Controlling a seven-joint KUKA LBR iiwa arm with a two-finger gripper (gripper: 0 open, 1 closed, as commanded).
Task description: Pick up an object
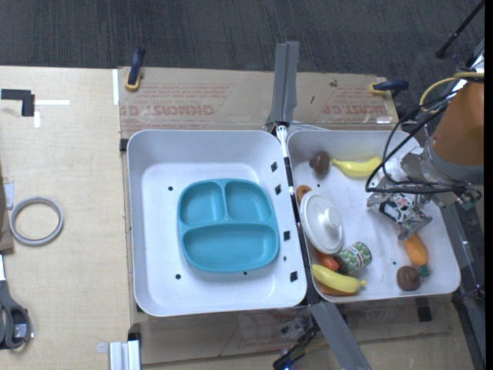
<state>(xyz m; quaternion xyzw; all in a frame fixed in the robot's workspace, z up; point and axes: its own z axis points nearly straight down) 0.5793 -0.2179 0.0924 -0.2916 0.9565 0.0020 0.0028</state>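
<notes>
My gripper (402, 213) hangs over the right part of the right bin (443, 287), reaching in from the right under the arm's orange band (464, 123). Just below it lies an orange carrot-like piece (416, 250), and a brown ball (408, 277) sits nearer the bin's front. A yellow banana (356, 166) and a small brown item (320, 162) lie at the back of this bin. To the left are a white domed lid (322, 220), a green-labelled can (355, 257), and a second banana (337, 281) over something red.
The left bin (146, 206) holds a blue divided plate (228, 225). A metal divider (285, 83) stands between the bins at the back. A tape ring (35, 220) and scissors (14, 324) lie on the bench at left. Cables (400, 141) loop beside the arm.
</notes>
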